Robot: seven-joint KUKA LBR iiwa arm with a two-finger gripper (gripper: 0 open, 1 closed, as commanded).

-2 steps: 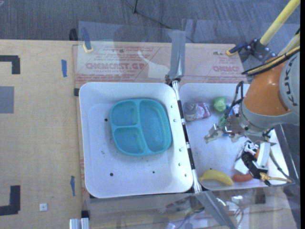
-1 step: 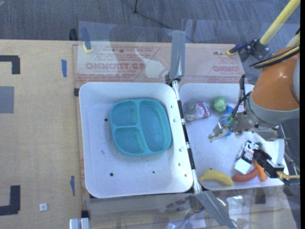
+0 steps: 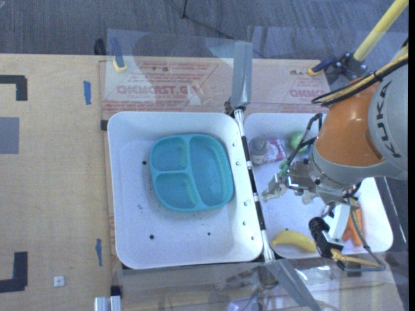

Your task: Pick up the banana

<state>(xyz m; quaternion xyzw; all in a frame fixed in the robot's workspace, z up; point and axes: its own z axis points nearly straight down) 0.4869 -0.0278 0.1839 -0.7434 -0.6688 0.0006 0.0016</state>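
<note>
The yellow banana (image 3: 293, 240) lies in the near left corner of the right bin (image 3: 382, 238), against its front wall. My gripper (image 3: 272, 188) hangs over the middle of that bin's left side, above and apart from the banana, and nothing shows in it. The arm's orange band and grey wrist hide much of the bin's right half.
A grey can (image 3: 259, 149), a pink packet (image 3: 278, 149) and a green item (image 3: 296, 138) sit at the far left of the right bin. An orange carrot-like thing (image 3: 355, 229) lies at its near right. A blue divided plate (image 3: 192, 172) rests in the left bin (image 3: 130, 225).
</note>
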